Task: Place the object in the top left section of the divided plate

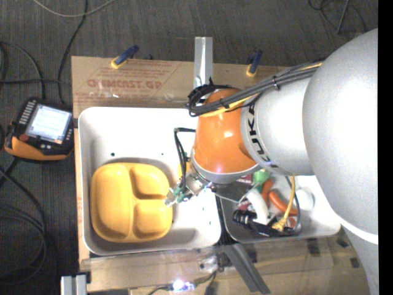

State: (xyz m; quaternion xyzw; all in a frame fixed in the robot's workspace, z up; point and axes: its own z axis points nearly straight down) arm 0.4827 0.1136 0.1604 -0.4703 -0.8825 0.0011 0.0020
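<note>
Divided plate (130, 201), yellow, three sections, lies in the left bin (110, 125) toward its front-left corner. Tool (176, 194) sits at the plate's right rim; a small green bit shows at its tip, grip state cannot be told. Right bin (325, 226) holds mixed items, orange and green among them. Cardboard (132, 82) behind the bins carries faint reddish print, partly legible "COMCAST". Handheld screen unit (42, 129) lies left of the bench.

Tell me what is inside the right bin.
In the right bin, a green item, an orange one and a white one show. The arm covers the rest.
</note>
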